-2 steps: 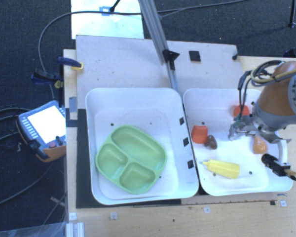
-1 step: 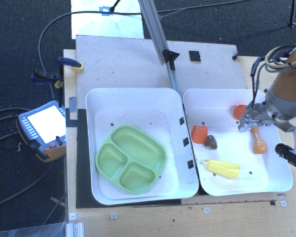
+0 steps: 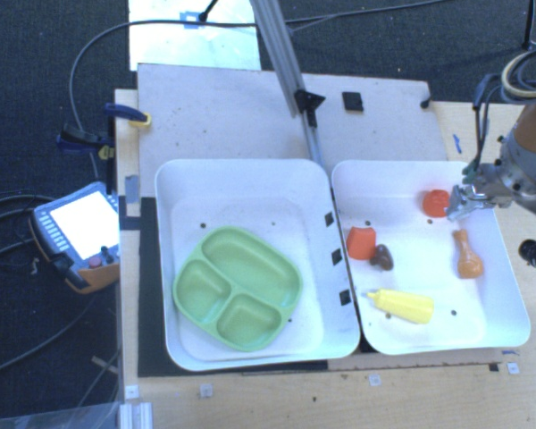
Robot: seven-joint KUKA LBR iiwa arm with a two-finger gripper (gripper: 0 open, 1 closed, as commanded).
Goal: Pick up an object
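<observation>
Green tray (image 3: 237,287) in left bin (image 3: 174,204)

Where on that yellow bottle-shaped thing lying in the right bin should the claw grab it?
Probably across the fat middle of the yellow bottle, coming straight down from above. It lies on its side, nozzle toward the green tray, with bare bin floor along both long sides, so the fingers could close across its width. The gripper sits by the red object.

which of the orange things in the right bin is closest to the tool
The round orange-red piece, directly left of the tool. The orange cup and the orange bottle-shaped piece lie farther off.
</observation>
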